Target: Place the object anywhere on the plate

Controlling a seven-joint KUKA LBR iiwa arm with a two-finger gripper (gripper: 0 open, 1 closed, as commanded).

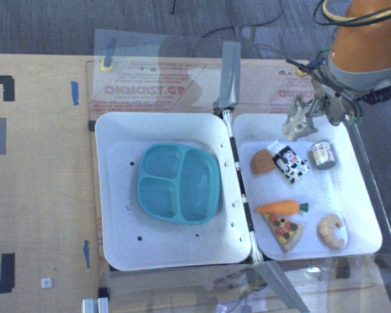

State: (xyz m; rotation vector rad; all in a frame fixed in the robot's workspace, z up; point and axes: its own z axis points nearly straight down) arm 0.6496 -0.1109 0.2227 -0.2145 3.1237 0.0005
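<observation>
Presently the hand [300, 124] hangs over the far part of the right bin [362, 237], above the toys; its two fingers look spread apart with nothing between them. The plate [180, 182], a teal one with three sections, lies bare in the middle of the left bin [111, 194], well apart from every toy.

Candidates in the right bin: a brown cookie [263, 162], a black-and-white carton [290, 163] touching or just beside it, a small tin [322, 155], a carrot [281, 207], a pizza slice [283, 228] and a doughnut [332, 231].

Judgement: the step in hand is choosing and gripping one toy. The carton lies nearest the hand, but the cookie crowds it; the tin stands freer and should suit a straight descent. The fingers should straddle the chosen toy squarely and close only once low. The lift must clear the ridge between the bins, and release should come over the plate's middle.
</observation>
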